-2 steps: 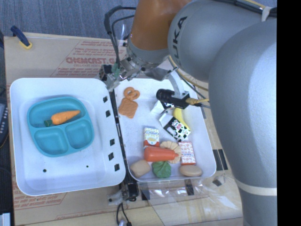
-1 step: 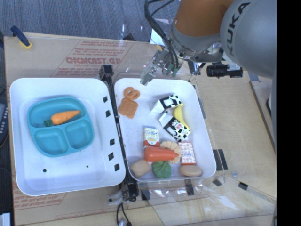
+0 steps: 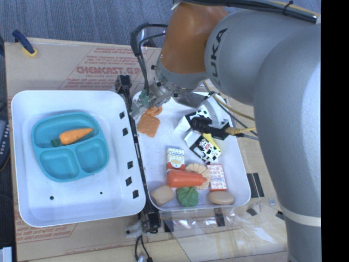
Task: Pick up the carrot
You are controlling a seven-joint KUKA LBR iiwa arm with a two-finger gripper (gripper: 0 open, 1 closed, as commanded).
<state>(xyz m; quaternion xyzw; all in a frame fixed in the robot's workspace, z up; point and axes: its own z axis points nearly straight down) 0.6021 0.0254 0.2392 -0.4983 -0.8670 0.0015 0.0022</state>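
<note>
Grey-and-orange KUKA arm [image 3: 262,64] reaches in from the right, its gripper [image 3: 146,100] low over the far-left corner of the right bin [image 3: 243,174], close to the wall it shares w/ the left bin [image 3: 32,201]. Gripper state can't be told from this angle; the wrist and cabling hide it, and nothing can be seen clamped in it.

Just on the near side of the gripper lies an orange-tan toy food piece [image 3: 148,124], on the bin floor. To the right of that, two black-and-white cow-print cartons: one [image 3: 203,115] at the far side under the wrist, the other [image 3: 207,148] nearer, toward the bin's middle.

Rest of the right bin's contents crowd its near end: small carton w/ orange label [image 3: 175,158], red-orange toy veg [image 3: 183,178] lying lengthwise, a round tan wafer [image 3: 203,170] partly behind it, and a red-and-white box [image 3: 217,177] just beside. Along the near wall, left to right: tan lump [image 3: 162,195], green lump [image 3: 187,196], second tan lump [image 3: 221,198].

Carrot [image 3: 75,136], the task item, is well apart from the gripper, in the left bin. It lies in the far, largest compartment of a blue divided plate [image 3: 60,167], green top pointing left, orange tip to the right. Plate sits toward the left bin's far-left area.

Both bins rest on cardboard w/ red print [image 3: 98,70].
</note>
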